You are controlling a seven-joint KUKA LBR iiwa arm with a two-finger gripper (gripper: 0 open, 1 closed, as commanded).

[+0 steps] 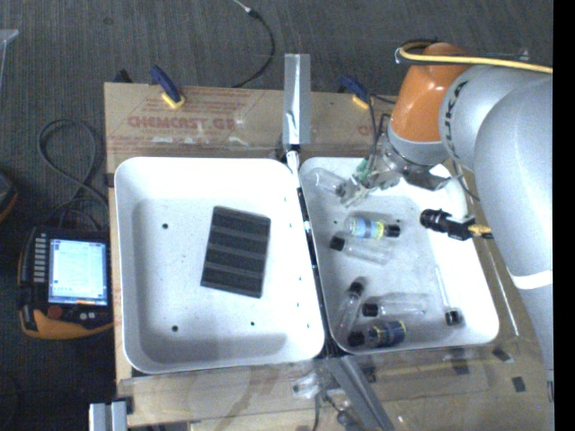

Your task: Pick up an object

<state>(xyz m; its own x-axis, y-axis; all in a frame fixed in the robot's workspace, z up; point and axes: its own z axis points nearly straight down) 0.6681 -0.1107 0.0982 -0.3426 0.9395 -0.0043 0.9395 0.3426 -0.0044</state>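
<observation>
**The arm reaches into the right bin**

The grey arm (503, 151) comes in from the right and leans over the far end of the right bin (490, 326). Its gripper (373, 176) hangs low over a clear little bottle (328, 185) in the far left corner of that bin. I cannot tell if the fingers are spread or pressed together, and I see nothing between them. So I think the pick-up has not happened yet; the arm looks to be lining up.

Next, the gripper would need to sit right over one bottle, go down, and squeeze it. The bottles are round and see-through, so they may roll or slip.

Counting: there are two white bins. The left bin (135, 330) holds one flat black pad (236, 250). The right bin holds about seven small bottles, some clear and hard to count. One has a green and blue label (373, 229).
</observation>
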